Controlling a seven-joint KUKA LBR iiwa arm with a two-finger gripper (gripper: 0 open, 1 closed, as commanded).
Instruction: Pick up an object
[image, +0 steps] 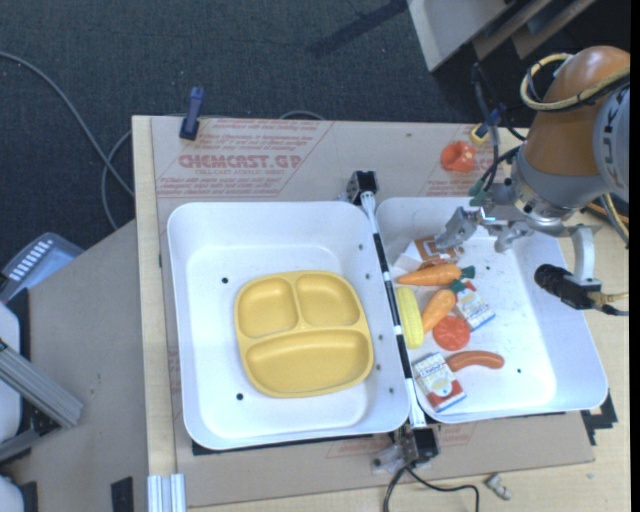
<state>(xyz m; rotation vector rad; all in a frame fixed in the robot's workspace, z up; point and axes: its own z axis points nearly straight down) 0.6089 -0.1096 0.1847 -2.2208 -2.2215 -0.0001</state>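
Note:
The right bin (560, 350) holds several toy foods. A carrot (435, 273) lies near its back left, with a second carrot (437, 308) and a yellow corn cob (407, 315) in front of it. A red tomato slice (452, 333), a sausage (477, 361), a small carton (438, 381) and a small blue-edged box (475, 310) lie there too. A flat packet (430, 247) sits behind the carrots. My gripper (482, 232) hangs over the bin's back part, just behind and right of the first carrot. It is open, with nothing between its fingers.
The left bin (200, 250) holds a yellow divided plate (300, 330). A black clamp (362, 185) sits where the bins meet at the back. An orange toy (457, 155) and a blue clip (190, 112) lie on the bench behind the bins.

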